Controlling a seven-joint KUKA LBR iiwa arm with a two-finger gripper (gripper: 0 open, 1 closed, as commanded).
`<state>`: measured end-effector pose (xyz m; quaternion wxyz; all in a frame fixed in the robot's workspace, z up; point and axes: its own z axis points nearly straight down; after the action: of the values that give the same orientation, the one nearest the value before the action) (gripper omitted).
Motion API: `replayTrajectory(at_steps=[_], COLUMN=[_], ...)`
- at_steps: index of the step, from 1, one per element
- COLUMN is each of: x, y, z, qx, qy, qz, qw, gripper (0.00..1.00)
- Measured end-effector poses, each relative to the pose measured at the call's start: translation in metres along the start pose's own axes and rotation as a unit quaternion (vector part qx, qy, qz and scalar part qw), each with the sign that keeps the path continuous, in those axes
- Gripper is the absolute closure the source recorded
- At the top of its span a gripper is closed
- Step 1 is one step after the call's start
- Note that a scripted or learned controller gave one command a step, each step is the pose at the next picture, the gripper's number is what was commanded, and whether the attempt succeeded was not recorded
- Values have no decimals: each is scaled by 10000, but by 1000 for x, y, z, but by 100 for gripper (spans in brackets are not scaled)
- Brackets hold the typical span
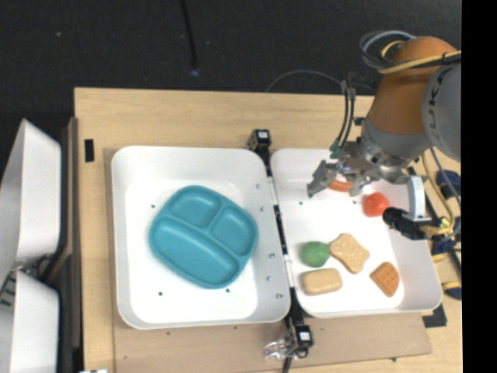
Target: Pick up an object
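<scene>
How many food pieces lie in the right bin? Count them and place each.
5, maybe more hidden under the gripper: red piece near the right wall, green piece at centre, tan cracker beside it, pale roll below, orange piece lower right.

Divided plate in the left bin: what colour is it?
Teal blue, plain and unpatterned; the divided plate shows clearly in the camera view.

The grey arm (404,115) with its orange band reaches in from the right, wrist bent downward; its gripper (335,182) hangs low, fingers (318,183) spread apart and angled toward the left
</scene>
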<state>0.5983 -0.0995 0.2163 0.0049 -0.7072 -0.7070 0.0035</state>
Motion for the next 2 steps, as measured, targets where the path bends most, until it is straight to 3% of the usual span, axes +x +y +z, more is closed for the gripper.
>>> replayTrajectory(at_steps=[1,2], x=[0,-11], y=[3,1], z=[-7,39], qx=[-69,-45], qy=[-7,-25], qz=[-14,9], qw=[10000,10000], gripper=[0,0])
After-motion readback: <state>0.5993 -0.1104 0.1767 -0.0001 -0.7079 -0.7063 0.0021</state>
